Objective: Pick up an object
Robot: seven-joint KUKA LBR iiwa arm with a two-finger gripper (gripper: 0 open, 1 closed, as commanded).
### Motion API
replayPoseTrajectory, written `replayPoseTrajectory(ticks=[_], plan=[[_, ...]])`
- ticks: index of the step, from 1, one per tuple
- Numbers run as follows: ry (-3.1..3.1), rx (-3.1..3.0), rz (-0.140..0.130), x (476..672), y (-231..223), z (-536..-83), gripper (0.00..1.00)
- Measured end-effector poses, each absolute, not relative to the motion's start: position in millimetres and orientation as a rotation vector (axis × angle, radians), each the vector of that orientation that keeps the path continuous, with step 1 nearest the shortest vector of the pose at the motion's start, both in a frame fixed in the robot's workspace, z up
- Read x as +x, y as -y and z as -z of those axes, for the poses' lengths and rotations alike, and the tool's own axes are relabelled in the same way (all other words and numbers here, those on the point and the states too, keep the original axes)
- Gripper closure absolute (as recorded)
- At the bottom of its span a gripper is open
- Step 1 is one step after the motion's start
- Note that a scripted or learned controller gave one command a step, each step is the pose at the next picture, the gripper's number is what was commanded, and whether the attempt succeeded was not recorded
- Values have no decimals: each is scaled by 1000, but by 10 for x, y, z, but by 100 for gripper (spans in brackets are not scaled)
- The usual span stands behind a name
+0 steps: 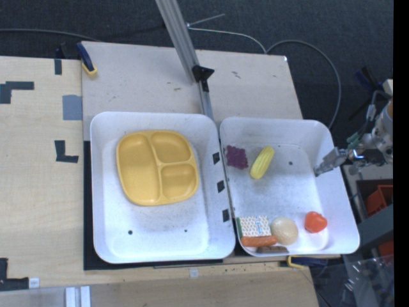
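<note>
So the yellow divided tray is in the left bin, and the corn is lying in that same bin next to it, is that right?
Not quite. The yellow divided tray is in the left bin, but the corn lies in the right bin, beside the purple grapes. The camera view shows this.

I work in a robotics lab, not a kitchen. My desk (185, 82) is a plain board marked with strips of dark tape (71, 107) along its left edge, and an aluminium rail (176, 24) rises from its far edge. Loose cables (307, 47) trail over dark carpet (319, 11) beyond the far right corner. Two white bins (102, 171) sit side by side, holding toy plastic food (262, 162) and a yellow divided tray (156, 167).
</note>
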State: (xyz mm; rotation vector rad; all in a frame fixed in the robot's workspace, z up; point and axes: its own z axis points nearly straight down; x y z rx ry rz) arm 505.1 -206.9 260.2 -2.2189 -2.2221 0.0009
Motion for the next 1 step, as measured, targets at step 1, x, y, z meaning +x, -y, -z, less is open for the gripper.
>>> replayPoseTrajectory(ticks=[1], plan=[[2220,-2219,-5,5048,2103,-2285,0]])
